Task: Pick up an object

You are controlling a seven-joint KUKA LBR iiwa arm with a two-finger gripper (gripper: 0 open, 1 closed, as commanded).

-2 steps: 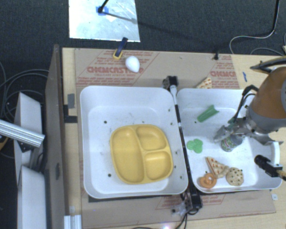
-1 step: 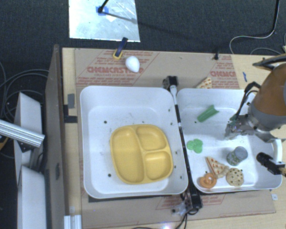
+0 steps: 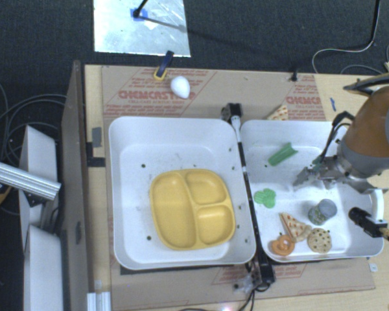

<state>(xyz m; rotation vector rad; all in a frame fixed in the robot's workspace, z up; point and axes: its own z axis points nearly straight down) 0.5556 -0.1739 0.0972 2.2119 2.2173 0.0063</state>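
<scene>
Cookie [image 3: 319, 240] in right bin [image 3: 305, 132], claw [image 3: 308, 176] state unclear, cardboard [image 3: 131, 83] printed CHEMCAST

1. My arm [image 3: 375, 149] is a thick, rounded tube with a smooth skin; any markings on it are too small to read.
2. Its broadest part is an orange band [image 3: 378, 116], bulging and slightly glossy.
3. At seven o'clock of the band comes my grey wrist [image 3: 366, 162], domed and dull.
4. A thin black cable [image 3: 332, 131] loops along the wrist's ten o'clock side.
5. My gripper [image 3: 307, 175], at nine o'clock of the wrist, is bare grey metal, angular, with darker joints.
</scene>
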